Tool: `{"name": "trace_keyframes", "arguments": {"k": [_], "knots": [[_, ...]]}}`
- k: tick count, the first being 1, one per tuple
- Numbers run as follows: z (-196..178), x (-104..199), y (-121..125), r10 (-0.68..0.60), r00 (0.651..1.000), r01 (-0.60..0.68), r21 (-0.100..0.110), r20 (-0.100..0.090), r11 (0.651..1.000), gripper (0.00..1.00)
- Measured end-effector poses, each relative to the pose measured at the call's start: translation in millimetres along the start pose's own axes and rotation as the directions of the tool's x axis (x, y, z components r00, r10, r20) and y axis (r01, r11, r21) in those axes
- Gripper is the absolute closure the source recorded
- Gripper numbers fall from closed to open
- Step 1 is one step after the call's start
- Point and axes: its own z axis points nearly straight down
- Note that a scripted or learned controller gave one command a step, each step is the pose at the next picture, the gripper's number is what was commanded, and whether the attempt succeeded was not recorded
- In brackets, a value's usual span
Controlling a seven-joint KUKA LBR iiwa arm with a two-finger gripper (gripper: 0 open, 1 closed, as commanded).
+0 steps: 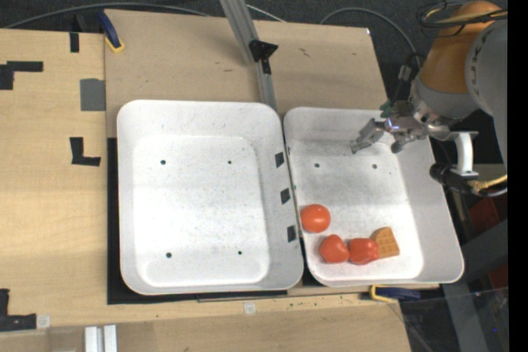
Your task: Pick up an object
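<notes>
Camera view
Arm (462, 53): reaching in from the right, orange band above the wrist, over the right bin's far right edge.
Gripper (381, 139): above the far part of the right bin (429, 202); fingers spread apart, nothing between them.
Objects: orange-red ball (314, 218), two red pieces (333, 248) and (362, 251), tan waffle-like block (385, 241), clustered at the right bin's near end.
Relation: cluster well apart from gripper, toward the near-left of it.
Left bin (198, 115): just beside the right one.
</notes>
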Motion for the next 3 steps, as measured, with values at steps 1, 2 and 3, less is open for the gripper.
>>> {"name": "trace_keyframes", "arguments": {"k": [1, 2, 3], "knots": [[54.6, 1.2, -1.3, 0.001, 1.0, -0.001, 0.0, 0.001, 1.0, 0.0], [40.9, 1.7, 0.2, -0.001, 1.0, 0.001, -0.005, 0.001, 1.0, 1.0], [-18.3, 6.7, -6.1, 0.001, 1.0, -0.001, -0.011, 0.002, 1.0, 1.0]]}}
